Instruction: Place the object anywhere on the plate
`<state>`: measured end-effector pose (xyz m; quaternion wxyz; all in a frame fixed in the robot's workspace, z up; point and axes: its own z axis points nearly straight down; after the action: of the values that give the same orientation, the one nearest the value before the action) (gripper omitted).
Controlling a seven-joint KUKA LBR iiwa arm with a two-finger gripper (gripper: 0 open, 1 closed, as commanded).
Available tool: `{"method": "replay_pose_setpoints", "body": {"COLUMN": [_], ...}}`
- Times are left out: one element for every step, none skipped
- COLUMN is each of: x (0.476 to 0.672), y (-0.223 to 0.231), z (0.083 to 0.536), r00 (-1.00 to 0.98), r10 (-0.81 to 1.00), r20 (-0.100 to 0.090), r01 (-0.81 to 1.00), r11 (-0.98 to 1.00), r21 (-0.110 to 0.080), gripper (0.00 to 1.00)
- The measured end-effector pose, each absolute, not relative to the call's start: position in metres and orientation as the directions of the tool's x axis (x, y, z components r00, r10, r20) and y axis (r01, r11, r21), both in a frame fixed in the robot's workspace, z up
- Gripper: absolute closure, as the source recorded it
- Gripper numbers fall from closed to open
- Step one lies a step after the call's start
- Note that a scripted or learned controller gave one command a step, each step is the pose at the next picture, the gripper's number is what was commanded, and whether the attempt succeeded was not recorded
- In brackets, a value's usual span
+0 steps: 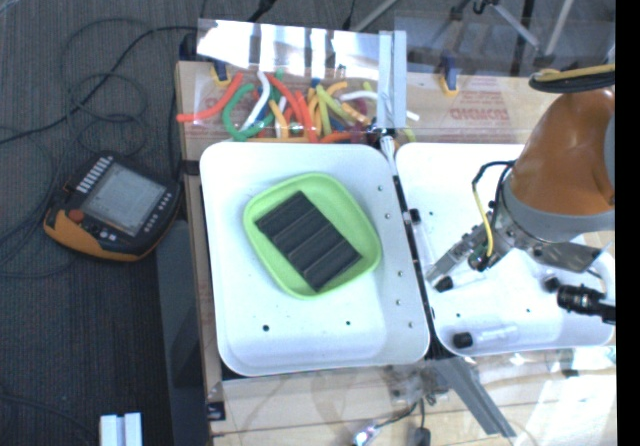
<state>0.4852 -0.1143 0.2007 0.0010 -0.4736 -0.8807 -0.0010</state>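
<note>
The dark ribbed block is seen lying flat on the green plate, and the placing is judged done.

The plate is taken as the landmark: it sits in the left white bin, and the block is spread across its middle, well inside the rim. Off to the plate's right, over the right white bin, the gripper is found low above the bin floor, nothing seen between its fingers; whether it is spread or closed cannot be told at this size. Beyond the plate's far side, coloured tubes are heaped. Trouble is judged unlikely now, though the block could be knocked askew if the arm were swung back across the plate at a low height.
</note>
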Motion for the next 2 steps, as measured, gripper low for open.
{"method": "replay_pose_setpoints", "body": {"x": [0.485,0.484], "y": [-0.109,-0.091], "z": [0.206,0.184], "r00": [-0.756,-0.888], "r10": [0.655,0.461], "r20": [-0.001,0.0], "r01": [0.655,0.461], "r11": [0.756,0.888], "r21": [0.0,0.0], "gripper": [1.0,1.0]}}
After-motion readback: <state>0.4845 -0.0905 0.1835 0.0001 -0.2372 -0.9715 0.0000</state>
